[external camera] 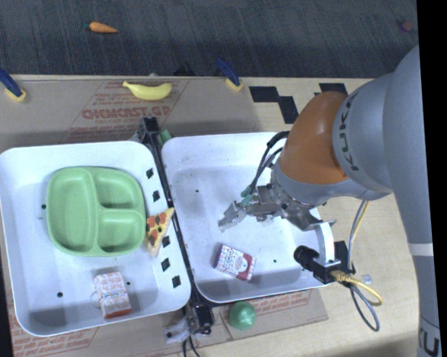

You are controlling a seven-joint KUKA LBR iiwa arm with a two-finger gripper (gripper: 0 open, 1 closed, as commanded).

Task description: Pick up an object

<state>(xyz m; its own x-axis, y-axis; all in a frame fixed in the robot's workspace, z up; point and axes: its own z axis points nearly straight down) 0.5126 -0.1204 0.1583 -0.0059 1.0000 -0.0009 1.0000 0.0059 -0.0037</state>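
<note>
In the right bin (pixel 207 160) a small red and white carton (pixel 235 262) lies flat near the front wall. My gripper (pixel 230 215) hangs over the middle of this bin, pointing left, a little above and behind the carton and apart from it. Nothing shows held at its tip. The left bin (pixel 13 227) holds a green divided plate (pixel 96 211), a toy pizza slice (pixel 158 228) at the plate's right edge, and a small white and red box (pixel 111 292) near the front.
A green ball (pixel 242 314) rests on the cardboard just in front of the right bin. A yellow banana (pixel 148 88) lies behind the bins, and an orange piece (pixel 103 27) sits on the dark floor. The arm's orange band (pixel 321 148) covers the right bin's right side.
</note>
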